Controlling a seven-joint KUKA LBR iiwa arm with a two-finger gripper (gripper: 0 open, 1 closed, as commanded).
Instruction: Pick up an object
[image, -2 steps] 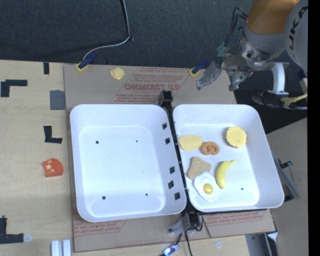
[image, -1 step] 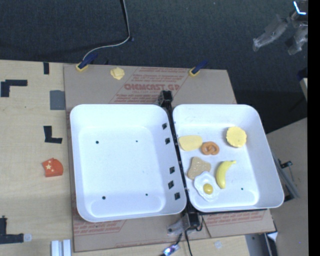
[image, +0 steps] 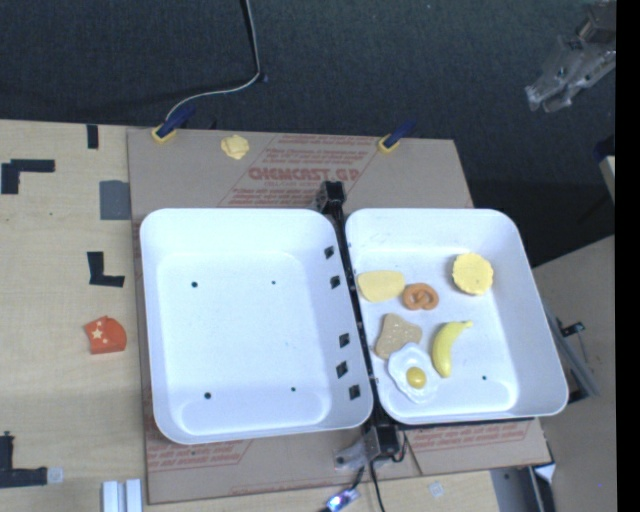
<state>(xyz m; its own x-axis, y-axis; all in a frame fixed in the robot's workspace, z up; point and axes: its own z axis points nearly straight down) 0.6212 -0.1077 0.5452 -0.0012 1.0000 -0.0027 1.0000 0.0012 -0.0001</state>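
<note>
The right bin (image: 520, 300) holds several toy foods. A pale yellow oval piece (image: 380, 286) lies by its left wall, with a brown pretzel (image: 421, 296) beside it. A round yellow piece (image: 472, 273) sits further right. Lower down are a tan toast slice (image: 398, 333), a banana (image: 448, 345) and a fried egg (image: 413, 376). My gripper (image: 570, 72) hangs at the top right of the view, over the dark floor, well beyond the right bin's far corner and apart from every object.
The left bin (image: 240, 320) adjoins the right one along a black hinge strip. A small yellow piece (image: 235, 147) lies on the cardboard behind the bins. A red block (image: 106, 335) rests on the wooden bench at the left.
</note>
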